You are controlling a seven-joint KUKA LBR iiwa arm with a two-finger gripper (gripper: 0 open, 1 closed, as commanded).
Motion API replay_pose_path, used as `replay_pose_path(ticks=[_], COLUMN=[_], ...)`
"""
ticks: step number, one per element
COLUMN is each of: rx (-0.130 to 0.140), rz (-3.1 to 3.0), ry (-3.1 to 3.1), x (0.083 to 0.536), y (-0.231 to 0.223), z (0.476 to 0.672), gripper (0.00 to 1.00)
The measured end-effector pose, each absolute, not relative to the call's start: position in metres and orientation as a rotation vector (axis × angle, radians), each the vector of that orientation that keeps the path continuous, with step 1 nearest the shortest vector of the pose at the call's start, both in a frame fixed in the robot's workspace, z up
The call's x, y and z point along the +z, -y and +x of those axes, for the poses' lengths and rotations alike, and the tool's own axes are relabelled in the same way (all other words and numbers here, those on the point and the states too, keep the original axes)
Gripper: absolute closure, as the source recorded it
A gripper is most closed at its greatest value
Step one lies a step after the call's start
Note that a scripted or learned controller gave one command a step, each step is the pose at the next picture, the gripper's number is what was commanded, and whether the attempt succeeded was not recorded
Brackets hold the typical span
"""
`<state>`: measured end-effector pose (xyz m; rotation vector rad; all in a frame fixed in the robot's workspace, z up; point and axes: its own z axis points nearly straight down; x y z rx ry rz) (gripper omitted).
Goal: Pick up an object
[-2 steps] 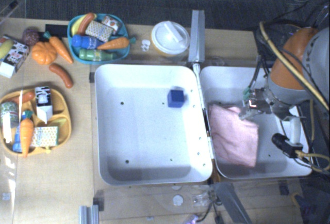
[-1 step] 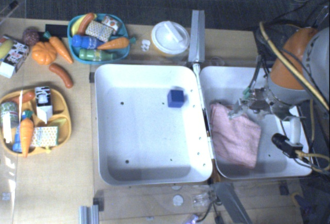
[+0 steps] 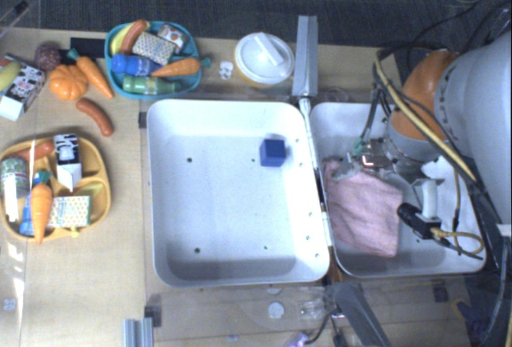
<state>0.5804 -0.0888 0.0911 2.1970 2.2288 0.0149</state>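
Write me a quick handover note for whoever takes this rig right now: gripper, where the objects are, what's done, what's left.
Gripper: low in the right bin, at the top edge of the pink cloth; finger state cannot be made out, and nothing is visibly held.
Objects: the pink cloth lies in the right bin's left half; a blue cube sits in the left bin, upper right area.
Done: arm is down at the cloth.
Left: secure a grasp and lift an object.
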Motion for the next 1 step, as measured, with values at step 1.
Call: replay_pose_path(ticks=[1], rx=[0.012], rz=[2.031], ry=[-2.379], x=[0.0908], y=[0.1069], z=[0.6236], gripper=[0.0])
